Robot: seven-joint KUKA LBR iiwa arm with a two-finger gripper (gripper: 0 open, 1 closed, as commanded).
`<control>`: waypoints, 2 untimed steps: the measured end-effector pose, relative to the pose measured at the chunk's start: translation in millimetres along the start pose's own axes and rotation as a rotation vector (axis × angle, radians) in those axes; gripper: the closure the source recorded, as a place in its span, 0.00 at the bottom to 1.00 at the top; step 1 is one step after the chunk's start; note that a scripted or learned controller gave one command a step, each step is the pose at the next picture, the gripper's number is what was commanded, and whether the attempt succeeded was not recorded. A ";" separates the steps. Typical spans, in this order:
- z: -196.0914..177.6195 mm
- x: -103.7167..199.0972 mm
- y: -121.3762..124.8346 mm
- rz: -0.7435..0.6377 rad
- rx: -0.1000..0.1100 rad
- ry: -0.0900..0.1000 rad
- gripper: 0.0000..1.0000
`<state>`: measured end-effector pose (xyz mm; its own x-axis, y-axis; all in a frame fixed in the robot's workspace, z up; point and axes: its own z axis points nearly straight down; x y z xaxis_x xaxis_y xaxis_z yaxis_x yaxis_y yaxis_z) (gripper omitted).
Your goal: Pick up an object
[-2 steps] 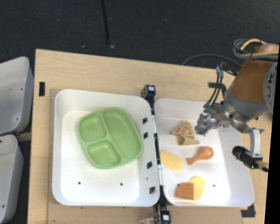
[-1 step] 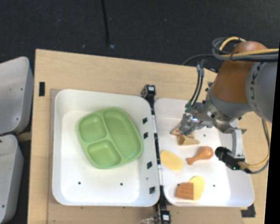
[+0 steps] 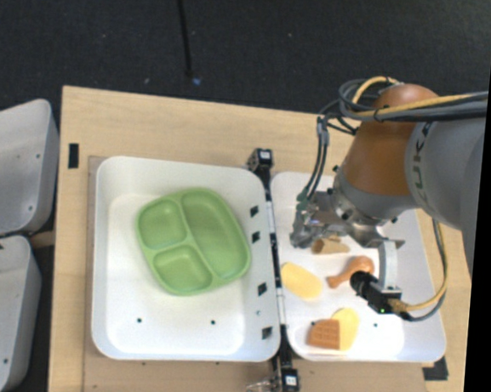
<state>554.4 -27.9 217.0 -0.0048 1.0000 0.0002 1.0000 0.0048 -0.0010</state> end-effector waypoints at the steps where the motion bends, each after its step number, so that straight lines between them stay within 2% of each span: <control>1: -16.4 52.9 -16.4 -0.003 -0.001 0.002 1.00; 2: -13.4 95.0 -32.9 -0.001 0.000 0.001 1.00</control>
